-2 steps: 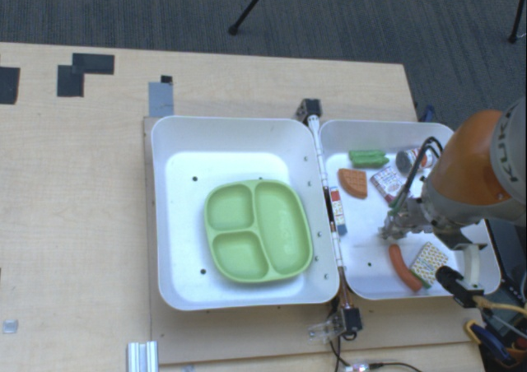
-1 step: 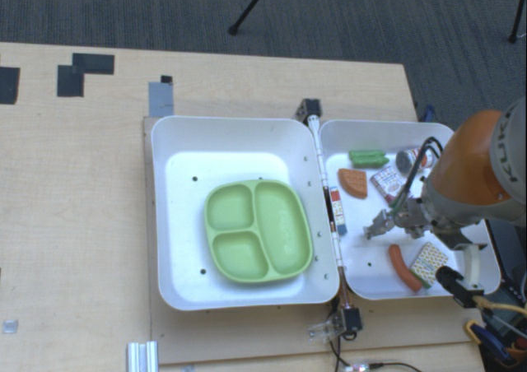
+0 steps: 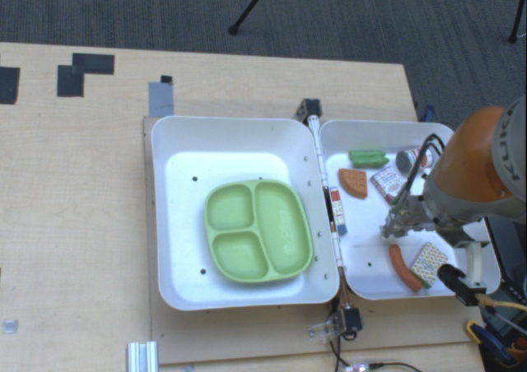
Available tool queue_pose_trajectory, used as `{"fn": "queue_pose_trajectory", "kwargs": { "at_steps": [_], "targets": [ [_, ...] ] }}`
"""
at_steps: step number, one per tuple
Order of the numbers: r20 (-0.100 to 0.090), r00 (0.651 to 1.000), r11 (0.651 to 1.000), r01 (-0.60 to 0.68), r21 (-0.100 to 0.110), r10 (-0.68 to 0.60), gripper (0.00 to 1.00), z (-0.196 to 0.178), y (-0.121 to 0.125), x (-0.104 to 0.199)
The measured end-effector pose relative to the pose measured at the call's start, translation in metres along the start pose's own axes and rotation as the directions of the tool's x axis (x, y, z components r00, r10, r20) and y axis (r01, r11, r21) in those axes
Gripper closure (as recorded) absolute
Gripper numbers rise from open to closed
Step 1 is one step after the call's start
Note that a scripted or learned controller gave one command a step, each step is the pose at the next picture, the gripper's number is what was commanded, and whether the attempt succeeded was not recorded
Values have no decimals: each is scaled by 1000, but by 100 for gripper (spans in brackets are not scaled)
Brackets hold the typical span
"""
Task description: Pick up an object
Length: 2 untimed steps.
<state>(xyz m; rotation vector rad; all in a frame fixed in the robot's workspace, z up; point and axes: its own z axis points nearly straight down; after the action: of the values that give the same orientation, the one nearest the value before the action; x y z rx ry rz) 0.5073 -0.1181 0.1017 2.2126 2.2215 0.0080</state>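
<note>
Under arm point(image 3: 473, 173), fingers' point(image 3: 394, 229) state unclear

No readable text on the bench or in the bins.

The small packet point(image 3: 387, 183) in the right bin point(image 3: 362, 276) carries red and white print, and the strip point(image 3: 334, 207) along the divider between the two bins has red and blue marks, but both are too small and blurred to make out any letters, numbers or brand.
</note>
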Motion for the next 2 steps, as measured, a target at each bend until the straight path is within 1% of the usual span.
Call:
{"fn": "queue_pose_trajectory", "kwargs": {
  "at_steps": [1, 2],
  "targets": [
    [0, 1000, 1000, 0, 0, 0, 0, 0, 0, 0],
    [-1, 1000, 1000, 2, 1, -2, 100, -8, 1, 1]
  ]
}}
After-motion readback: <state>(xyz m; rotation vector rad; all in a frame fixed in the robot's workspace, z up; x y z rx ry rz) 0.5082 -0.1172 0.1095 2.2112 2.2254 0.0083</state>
